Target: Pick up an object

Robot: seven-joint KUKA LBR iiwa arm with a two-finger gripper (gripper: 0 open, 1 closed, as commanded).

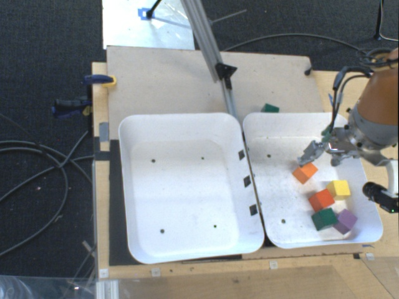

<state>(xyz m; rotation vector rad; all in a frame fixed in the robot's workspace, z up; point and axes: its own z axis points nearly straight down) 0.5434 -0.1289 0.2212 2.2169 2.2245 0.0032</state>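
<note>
Arm: we see the grey KUKA arm with its orange band reaching in from the right, over the right-hand shallow white plastic bin.
Gripper: the two-finger metal gripper hangs low over that bin, tips just above the small orange block.
Fingers: we cannot tell whether they are spread or pressed together; the slanted view blurs them into one grey shape, and nothing is visibly pinched between them.
Nearest target: the orange block lies tilted on the bin floor, just below and touching or nearly touching the fingertips; we cannot say which.
Other candidates: a yellow cube, a red-orange cube, a dark green cube and a purple cube cluster near the bin's lower right corner.
Left bin: the other white bin lies alongside, touching along the shared edge.
Outside: a small green block rests on the bench beyond the right bin.
Progress: we judge the approach done, the grasp unconfirmed; closing, lifting and holding clear remain.
</note>
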